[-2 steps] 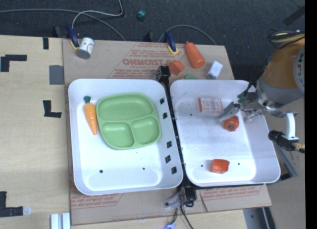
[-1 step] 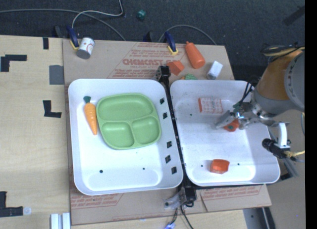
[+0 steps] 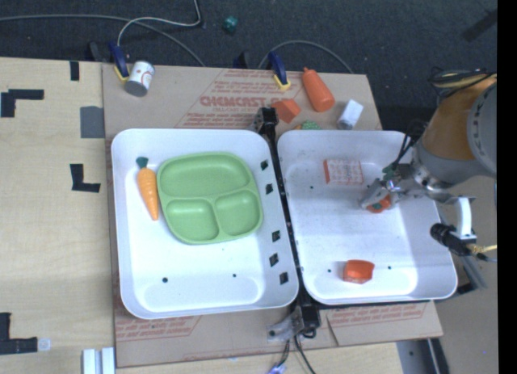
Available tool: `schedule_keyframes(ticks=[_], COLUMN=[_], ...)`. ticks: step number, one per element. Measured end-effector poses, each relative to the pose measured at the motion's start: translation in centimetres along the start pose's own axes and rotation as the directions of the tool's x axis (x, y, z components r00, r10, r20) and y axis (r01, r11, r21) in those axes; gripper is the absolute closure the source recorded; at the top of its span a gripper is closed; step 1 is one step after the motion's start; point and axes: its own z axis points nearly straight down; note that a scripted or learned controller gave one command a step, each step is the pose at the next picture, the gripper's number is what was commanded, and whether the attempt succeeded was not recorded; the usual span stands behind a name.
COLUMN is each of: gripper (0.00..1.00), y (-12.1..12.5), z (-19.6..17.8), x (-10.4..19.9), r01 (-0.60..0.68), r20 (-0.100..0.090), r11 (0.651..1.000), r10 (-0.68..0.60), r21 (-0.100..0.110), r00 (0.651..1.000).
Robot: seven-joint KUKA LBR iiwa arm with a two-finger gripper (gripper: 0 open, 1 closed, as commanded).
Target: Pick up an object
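Over the right bin, the gripper sits at a small red object; finger state cannot be told. A good grasp likely needs both fingers straddling it before lifting straight up.

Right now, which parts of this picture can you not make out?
- Pincer in the right bin: too small and blurred to tell whether it grips the red thing at its tip.
- Printing on the packet: too small.
- Arm: cut off by the right edge.
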Motion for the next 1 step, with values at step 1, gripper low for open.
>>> schedule_keyframes(ticks=[1], gripper=[1.0], y=[3.08], z=[0.59], x=[5.49], r01=[0.0], r20=[0.002], r11=[1.0], r10=[0.0], r21=[-0.007], r00=[1.0])
